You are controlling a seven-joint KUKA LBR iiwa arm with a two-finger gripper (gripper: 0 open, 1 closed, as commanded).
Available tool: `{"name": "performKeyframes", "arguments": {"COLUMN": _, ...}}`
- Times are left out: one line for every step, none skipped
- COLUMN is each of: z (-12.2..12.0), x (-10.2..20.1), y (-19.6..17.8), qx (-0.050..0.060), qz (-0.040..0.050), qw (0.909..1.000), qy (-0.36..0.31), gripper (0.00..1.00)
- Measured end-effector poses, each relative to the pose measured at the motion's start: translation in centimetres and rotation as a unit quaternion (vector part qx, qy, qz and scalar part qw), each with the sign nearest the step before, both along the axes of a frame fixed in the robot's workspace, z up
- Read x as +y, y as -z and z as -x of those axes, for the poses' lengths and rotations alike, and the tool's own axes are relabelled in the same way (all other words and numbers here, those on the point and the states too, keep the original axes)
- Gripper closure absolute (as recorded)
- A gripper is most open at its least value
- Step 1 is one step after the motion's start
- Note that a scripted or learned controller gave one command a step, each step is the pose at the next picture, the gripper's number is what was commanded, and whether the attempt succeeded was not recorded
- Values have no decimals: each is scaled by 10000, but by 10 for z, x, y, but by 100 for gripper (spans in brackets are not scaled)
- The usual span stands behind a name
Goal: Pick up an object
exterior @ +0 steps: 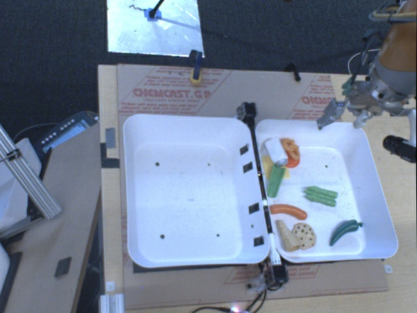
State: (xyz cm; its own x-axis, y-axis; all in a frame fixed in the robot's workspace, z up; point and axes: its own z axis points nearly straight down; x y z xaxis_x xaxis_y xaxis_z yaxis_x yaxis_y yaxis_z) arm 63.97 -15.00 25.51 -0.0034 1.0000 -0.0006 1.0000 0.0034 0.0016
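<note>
The right bin (374, 175) holds several toy foods. A white cylinder (275, 150) lies against an orange-red piece (292, 152) near the bin's far left corner. Below them are a green cucumber (276, 180), green beans (320, 195) and a red sausage (288, 210). A biscuit (303, 235), a tan wedge (285, 235) and a dark green pepper (344, 231) lie along the near side. My gripper (344, 117) hangs above the far rim of the right bin, open, with nothing between its fingers. It is well clear of all the food.
The left bin (189, 188) sits beside the right one, with a black divider strip (255, 175) between them. A cardboard sheet (169, 90) lies under both. A grey console (65, 130) and metal rail (26, 181) stand at the left.
</note>
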Motion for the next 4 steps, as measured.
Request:
{"name": "performKeyframes", "arguments": {"z": 5, "x": -14, "y": 122, "qx": 38, "qz": -6, "qw": 10000, "qy": 13, "gripper": 0}}
{"name": "performKeyframes", "arguments": {"z": 82, "x": 47, "y": 141, "qx": 44, "qz": -21, "qw": 10000, "qy": 5, "gripper": 0}}
{"name": "performKeyframes", "arguments": {"z": 78, "x": 44, "y": 129, "qx": -6, "qz": -2, "qw": 10000, "qy": 10, "gripper": 100}}
{"name": "performKeyframes", "arguments": {"z": 57, "x": 36, "y": -11, "qx": -63, "qz": 13, "qw": 10000, "qy": -6, "gripper": 100}}
